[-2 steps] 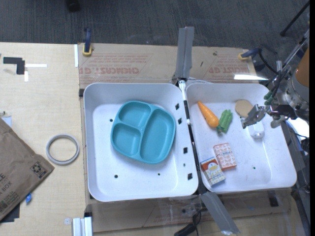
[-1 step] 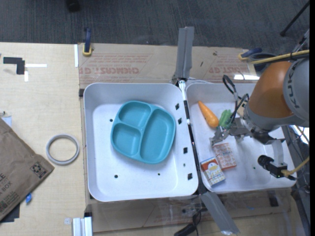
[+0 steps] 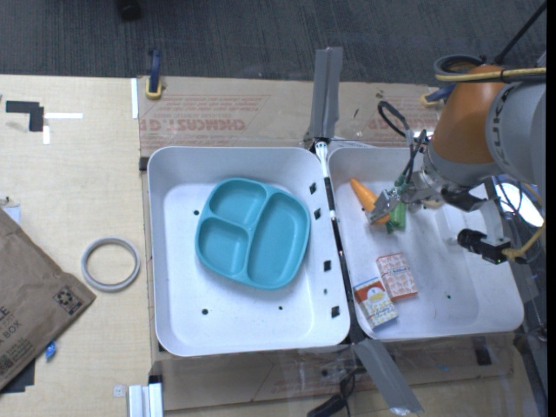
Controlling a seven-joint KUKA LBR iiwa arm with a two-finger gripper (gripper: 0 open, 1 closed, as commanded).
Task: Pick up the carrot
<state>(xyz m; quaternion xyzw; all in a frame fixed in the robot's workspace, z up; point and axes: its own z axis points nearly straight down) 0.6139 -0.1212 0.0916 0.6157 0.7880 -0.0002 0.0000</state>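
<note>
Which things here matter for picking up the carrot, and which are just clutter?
In play:
- carrot, in the right bin
- end effector, down at the carrot's green end

Lying about:
- blue divided plate in the left bin
- two small cartons
- tape ring on the bench

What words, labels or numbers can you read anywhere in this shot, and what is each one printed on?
"BOX": brown cardboard box at the bench's left edge; the line above it is cut off.
Red mirrored lettering: cardboard sheet behind the bins; too blurred to read.
Red patterned card in the right bin: print too small to read.
Small food packet beside it: label too small to read.
</note>
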